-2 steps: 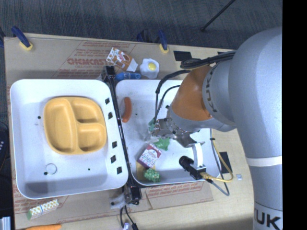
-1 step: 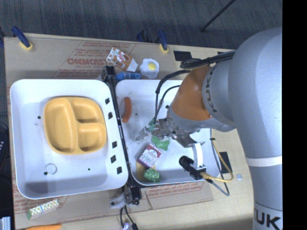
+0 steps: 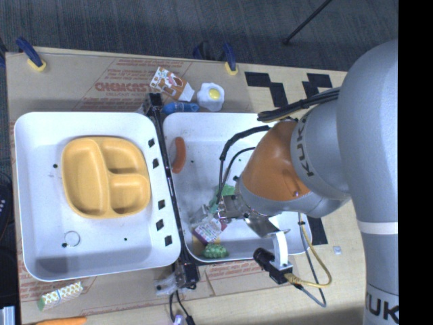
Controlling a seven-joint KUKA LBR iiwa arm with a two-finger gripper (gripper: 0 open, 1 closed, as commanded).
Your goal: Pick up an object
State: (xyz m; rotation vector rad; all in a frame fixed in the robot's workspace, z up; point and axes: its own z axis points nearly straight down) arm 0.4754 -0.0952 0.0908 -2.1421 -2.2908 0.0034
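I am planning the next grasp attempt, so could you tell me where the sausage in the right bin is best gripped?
Grip the sausage across its narrow middle, coming from above. It lies flat and lengthwise beside the right bin's left wall, its long sides exposed.

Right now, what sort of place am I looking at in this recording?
Probably a robot lab's bin-picking bench: two white bins side by side on cardboard held by clamps, a grey arm reaching over toy food such as a hot dog.
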